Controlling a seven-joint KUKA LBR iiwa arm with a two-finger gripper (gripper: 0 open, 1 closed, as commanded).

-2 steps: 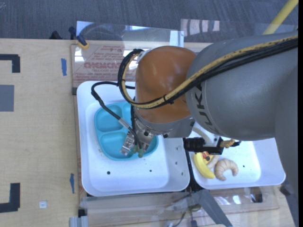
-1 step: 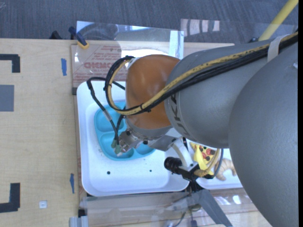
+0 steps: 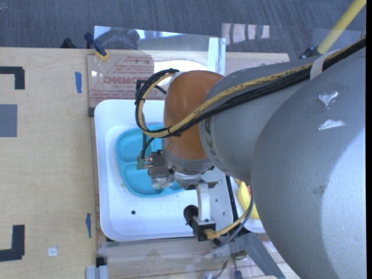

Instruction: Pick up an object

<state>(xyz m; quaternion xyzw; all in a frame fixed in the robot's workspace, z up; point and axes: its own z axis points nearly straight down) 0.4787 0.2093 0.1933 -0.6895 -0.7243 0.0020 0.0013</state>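
Note:
A light blue, bowl-like object point(image 3: 132, 161) lies in the left part of the white bin point(image 3: 110, 173). The arm, with its orange band point(image 3: 186, 115), reaches in from the right and hangs over the bin's middle. The wrist and gripper body point(image 3: 160, 170) sit right above the blue object's right edge and cover part of it. The fingertips are hidden under the wrist hardware. A yellow thing point(image 3: 244, 196) peeks out at the right, under the arm.
The bin rests on a wooden bench point(image 3: 46, 156) with black and blue tape marks. A clear plastic sheet with red print point(image 3: 122, 74) lies behind the bin. The grey arm covers the right half of the scene, including the second bin.

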